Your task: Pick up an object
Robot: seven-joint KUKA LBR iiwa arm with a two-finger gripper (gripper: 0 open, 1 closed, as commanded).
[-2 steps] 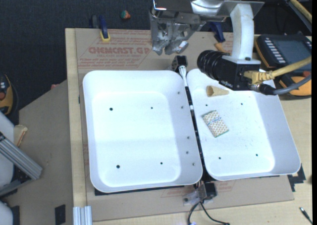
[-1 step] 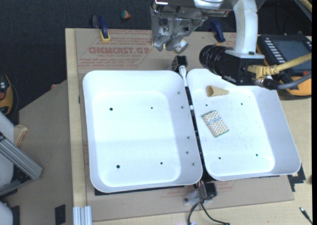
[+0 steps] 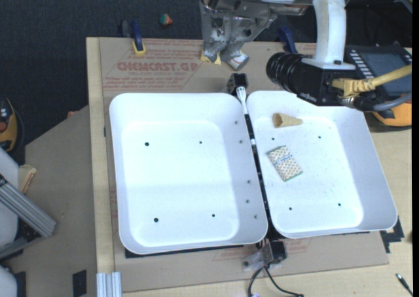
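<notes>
Hanging above the far edge of the desk [image 3: 163,60], the end effector [image 3: 222,50] sits beyond the rims of both bins, over the brown board printed with red lettering; its metal fingers point down with a narrow gap between them and nothing held there. Left bin [image 3: 124,158]: broad bare white floor, a few small dark dots, open room on every side within its walls. Right bin [image 3: 373,178]: holds two objects, both in its near-left half. Tan cone-shaped piece [image 3: 287,120] lies on its side near the far wall, well clear of the rim. Small speckled packet [image 3: 285,162] lies flat and skewed toward the middle, near the shared divider but apart from it, and apart from the cone. Right half of that bin is open floor. Black strip [image 3: 252,152] runs along the seam between the bins. Black cylindrical device [image 3: 298,76] overhangs the right bin's far rim, crowding that edge. Blue clamp [image 3: 136,34] grips the board's far left corner.
</notes>
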